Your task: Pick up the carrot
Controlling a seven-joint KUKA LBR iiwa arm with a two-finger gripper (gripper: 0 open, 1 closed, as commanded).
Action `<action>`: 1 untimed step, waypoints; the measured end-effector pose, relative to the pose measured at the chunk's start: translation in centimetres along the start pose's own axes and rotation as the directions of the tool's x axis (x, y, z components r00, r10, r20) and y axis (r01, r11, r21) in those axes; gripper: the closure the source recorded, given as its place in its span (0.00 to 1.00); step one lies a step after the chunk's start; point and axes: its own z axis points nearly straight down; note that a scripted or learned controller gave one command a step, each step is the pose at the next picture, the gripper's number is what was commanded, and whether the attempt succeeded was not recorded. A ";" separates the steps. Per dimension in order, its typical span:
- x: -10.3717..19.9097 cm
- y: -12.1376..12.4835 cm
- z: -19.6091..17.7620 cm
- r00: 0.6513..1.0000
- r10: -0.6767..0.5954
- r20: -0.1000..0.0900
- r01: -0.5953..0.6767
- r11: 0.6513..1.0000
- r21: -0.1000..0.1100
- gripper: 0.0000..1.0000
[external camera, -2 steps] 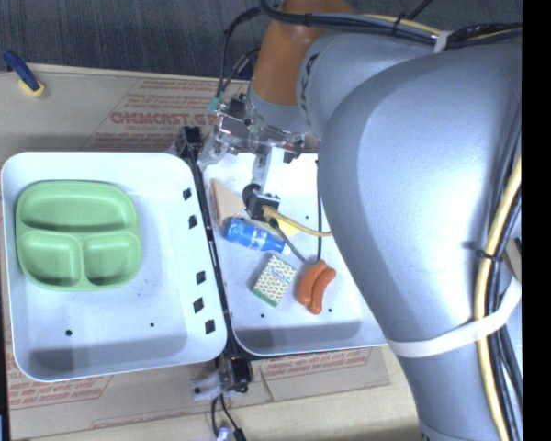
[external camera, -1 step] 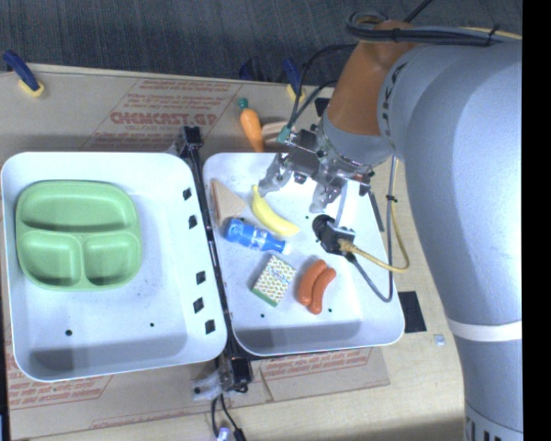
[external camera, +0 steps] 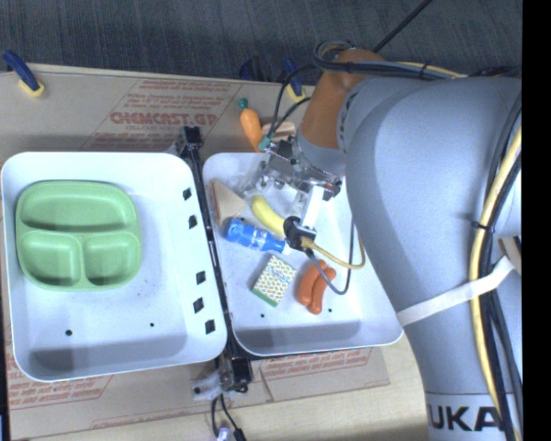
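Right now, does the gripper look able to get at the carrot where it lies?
Probably yes. The carrot lies on the cardboard just beyond the right bin's far rim, with nothing on top of it. The gripper hangs close by over that bin's far end, so only the rim stands between them.

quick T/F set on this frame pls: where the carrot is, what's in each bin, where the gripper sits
1. The carrot lies inside the left bin. False: it is on the bench beyond the right bin's far rim.
2. A green divided tray sits in the left bin. True.
3. The gripper is over the right bin. True.
4. The banana is on the green tray. False: it lies in the right bin.
5. A blue bottle lies in the right bin. True.
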 end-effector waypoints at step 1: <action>3.9 -1.6 -10.2 0.998 0.061 -0.003 -0.062 0.998 -0.003 0.00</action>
